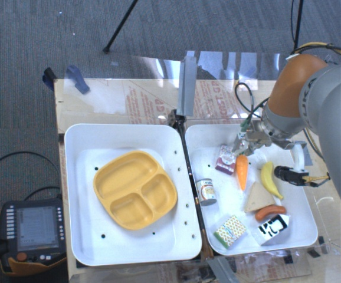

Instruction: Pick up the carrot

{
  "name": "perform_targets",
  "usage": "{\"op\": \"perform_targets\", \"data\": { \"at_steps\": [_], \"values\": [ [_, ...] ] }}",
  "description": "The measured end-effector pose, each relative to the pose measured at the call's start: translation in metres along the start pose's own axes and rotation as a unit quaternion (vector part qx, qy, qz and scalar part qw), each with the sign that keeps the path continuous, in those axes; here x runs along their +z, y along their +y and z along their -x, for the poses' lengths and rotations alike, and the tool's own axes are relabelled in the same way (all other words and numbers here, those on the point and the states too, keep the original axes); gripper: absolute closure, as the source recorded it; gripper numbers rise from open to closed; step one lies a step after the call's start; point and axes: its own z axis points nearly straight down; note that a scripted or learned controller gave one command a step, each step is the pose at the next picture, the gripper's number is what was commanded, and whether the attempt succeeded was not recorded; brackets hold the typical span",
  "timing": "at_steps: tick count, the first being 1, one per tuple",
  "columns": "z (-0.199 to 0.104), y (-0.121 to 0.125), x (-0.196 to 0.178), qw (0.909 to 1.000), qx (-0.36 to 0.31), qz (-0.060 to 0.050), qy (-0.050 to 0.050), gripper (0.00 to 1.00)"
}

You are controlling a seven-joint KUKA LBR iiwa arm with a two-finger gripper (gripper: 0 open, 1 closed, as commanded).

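A: What does the carrot (241, 171) look like?
B: Plain orange and tapered, lying in the right bin (310, 216) between a small maroon packet (225, 158) and the banana (269, 180), its thick end toward the gripper (243, 145).
A: And the arm (303, 96)?
B: It reaches in from the right, with the gripper just above the carrot's top end. Whether the fingers are closed, I cannot tell.
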Motion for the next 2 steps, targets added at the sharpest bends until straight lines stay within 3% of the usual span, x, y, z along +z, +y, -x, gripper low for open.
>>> {"op": "perform_targets", "data": {
  "at_steps": [1, 2],
  "values": [
    [-0.0594, -0.0553, -0.1074, 0.9984, -0.056, -0.006, -0.001, 1.00],
    [-0.0590, -0.0555, -0.1072, 0.9984, -0.056, -0.007, -0.001, 0.00]
  ]
}}
